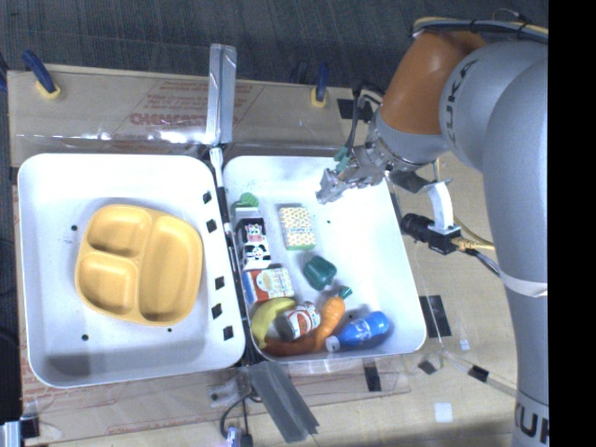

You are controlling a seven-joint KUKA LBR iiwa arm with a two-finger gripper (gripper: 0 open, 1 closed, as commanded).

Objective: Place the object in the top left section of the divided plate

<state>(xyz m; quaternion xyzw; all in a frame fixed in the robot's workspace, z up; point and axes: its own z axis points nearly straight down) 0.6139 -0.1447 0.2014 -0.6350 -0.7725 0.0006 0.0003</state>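
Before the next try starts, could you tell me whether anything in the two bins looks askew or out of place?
Nothing is spilled or damaged. The yellow divided plate sits rotated at a slant in the left bin, and the right bin's items, banana and blue bottle among them, are piled toward its lower left.

The divided plate point(140, 264) is showing smooth yellow plastic with a soft sheen. Both white bins point(56, 343) are appearing as smooth, glossy plastic. The arm point(494, 91) is presenting matt grey casing, and the surface point(112, 96) is looking like pale wood.
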